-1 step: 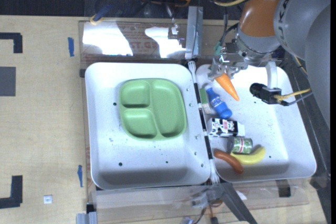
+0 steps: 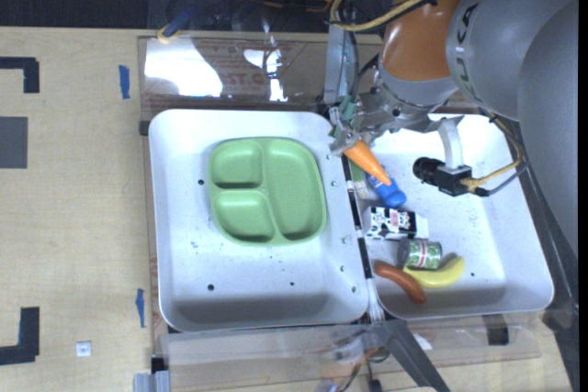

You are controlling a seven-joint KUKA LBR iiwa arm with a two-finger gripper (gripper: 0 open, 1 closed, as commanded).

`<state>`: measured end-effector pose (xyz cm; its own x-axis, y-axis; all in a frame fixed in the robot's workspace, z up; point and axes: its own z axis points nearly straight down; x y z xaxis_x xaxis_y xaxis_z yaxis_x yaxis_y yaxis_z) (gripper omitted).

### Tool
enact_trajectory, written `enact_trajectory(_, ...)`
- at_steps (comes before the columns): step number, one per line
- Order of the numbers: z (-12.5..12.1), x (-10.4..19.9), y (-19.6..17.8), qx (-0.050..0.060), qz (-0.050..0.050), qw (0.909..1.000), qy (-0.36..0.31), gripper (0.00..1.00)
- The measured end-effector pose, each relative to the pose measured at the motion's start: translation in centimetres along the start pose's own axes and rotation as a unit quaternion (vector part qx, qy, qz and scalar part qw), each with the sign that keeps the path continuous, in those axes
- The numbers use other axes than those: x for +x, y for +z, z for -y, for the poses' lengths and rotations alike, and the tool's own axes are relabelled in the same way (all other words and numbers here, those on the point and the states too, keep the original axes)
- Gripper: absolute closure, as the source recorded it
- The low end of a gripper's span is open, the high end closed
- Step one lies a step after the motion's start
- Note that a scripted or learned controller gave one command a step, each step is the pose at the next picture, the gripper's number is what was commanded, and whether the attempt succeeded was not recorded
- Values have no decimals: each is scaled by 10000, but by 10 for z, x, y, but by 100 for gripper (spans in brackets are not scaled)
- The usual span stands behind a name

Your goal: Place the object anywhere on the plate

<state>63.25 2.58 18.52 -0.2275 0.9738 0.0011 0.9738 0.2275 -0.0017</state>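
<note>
**Carrot gripped at the bin divider**

The gripper (image 2: 354, 135) sits at the upper left corner of the right bin (image 2: 514, 225), fingers clamped on the top of the carrot (image 2: 367, 162). The carrot slants down-right, touching a blue object (image 2: 392, 195). The green plate (image 2: 267, 189) lies in the left bin (image 2: 175, 225), white floor open on all sides. Carton (image 2: 392, 222), can (image 2: 423, 254), banana (image 2: 443, 273) and sausage (image 2: 401, 281) crowd the right bin's lower left. The arm's wrist hides the gripper's upper body.

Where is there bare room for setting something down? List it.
All three compartments of the green plate are bare, as is the left bin's floor around it. The right bin's left side is crowded: carrot, carton, can, banana, sausage.
</note>
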Motion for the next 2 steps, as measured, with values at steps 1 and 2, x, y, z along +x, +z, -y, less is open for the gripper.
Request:
enact_trajectory(1,8,-18,-56,-23,11,9987,503,100)
enact_trajectory(2,-2,46,-8,1,3,9998,174,100)
